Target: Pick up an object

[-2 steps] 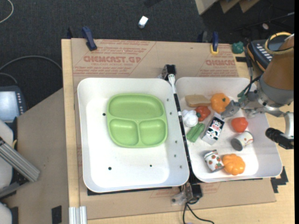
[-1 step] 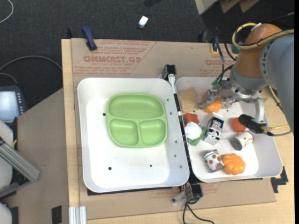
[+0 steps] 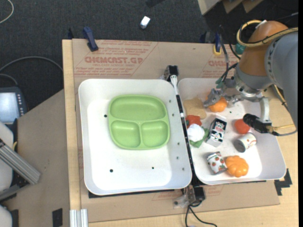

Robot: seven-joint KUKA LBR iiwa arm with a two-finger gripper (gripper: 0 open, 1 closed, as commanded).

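Now arm reaching into right bin, gripper hovering over orange fruit directly beneath jaws. Grasp step seemingly underway; jaw state impossible to tell. Next needing firm closing, then lifting straight up.

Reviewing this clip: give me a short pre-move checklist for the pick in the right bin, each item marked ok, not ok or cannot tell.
1. Pincer over the right bin, at its far side: ok.
2. A target lies under it, the orange object: ok.
3. Object seen between the pincer's tips: cannot tell; wrist and cables cover that spot.
4. Target free of neighbours: ok; the black-and-white carton and the red object lie apart from it.
5. Left bin holds the green divided plate, away from the arm: ok.
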